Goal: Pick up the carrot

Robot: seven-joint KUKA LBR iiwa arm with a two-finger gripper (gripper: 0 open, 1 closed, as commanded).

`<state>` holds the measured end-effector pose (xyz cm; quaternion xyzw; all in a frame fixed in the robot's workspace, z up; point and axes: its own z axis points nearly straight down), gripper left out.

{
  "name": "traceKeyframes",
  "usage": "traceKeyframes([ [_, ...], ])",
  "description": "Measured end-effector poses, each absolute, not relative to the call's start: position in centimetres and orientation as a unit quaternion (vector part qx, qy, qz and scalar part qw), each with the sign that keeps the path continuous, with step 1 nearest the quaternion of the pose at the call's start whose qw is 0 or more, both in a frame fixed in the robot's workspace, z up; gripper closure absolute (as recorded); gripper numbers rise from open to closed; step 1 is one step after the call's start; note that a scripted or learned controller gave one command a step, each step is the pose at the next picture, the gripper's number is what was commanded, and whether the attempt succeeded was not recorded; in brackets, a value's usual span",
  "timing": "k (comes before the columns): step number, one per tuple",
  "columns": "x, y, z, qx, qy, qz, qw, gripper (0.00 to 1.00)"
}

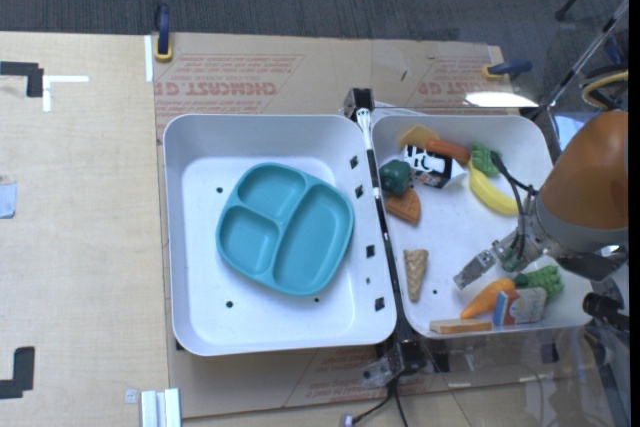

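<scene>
The carrot (486, 297), orange with a leafy green top (541, 279), lies tilted near the front right of the right bin (455, 233). My gripper (495, 263) hangs just above and behind it, reaching in from the right under the orange band. One metal finger (474, 269) points down to the left, just above the carrot's thin end. The gripper looks open, and nothing is between its fingers.
Around the carrot lie a blue-and-red toy (515, 307) and a flat tan stick (462, 325). Farther back are a banana (493, 190), a green ball (396, 177), an orange wedge (405, 207) and a tan cone (415, 272). A teal divided plate (285, 227) sits in the left bin.
</scene>
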<state>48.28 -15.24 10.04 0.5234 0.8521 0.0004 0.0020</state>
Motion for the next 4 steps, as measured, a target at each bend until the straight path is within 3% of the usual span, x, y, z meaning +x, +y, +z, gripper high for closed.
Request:
traceKeyframes([
  [1,47.9,-10.0,9.1,0.477,0.879,0.0003,0.000,0.00],
  [3,48.0,-11.4,9.2,0.085,0.996,0.0003,0.002,0.00],
  [4,48.3,-11.4,10.2,0.089,0.996,0.0008,0.005,1.00],
])
